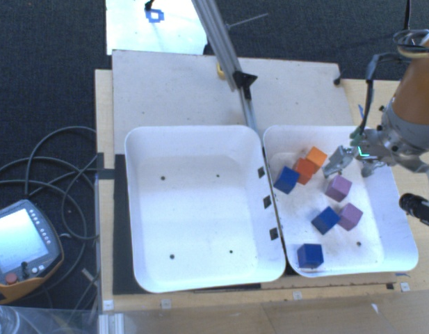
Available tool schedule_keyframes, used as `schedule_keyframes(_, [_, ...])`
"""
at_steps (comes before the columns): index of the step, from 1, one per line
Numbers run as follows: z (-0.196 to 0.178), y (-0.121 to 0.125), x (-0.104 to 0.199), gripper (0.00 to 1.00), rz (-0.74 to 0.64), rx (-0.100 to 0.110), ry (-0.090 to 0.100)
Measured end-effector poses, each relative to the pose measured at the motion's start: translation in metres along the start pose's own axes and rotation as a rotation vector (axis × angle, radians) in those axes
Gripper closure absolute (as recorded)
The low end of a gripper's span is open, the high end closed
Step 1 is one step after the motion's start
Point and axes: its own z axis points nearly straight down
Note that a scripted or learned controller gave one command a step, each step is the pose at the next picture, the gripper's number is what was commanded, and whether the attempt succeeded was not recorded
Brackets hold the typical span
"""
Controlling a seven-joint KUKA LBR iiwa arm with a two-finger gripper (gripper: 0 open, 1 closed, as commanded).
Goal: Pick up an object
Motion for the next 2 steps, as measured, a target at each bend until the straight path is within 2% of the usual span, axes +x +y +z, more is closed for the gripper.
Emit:
schedule_keyframes(1, [-0.001, 0.001, 0.000, 0.00, 0.002, -0.004, -0.001])
schedule_keyframes(2, [0.058, -0.004, 0.006, 0.00, 0.002, 0.002, 0.000])
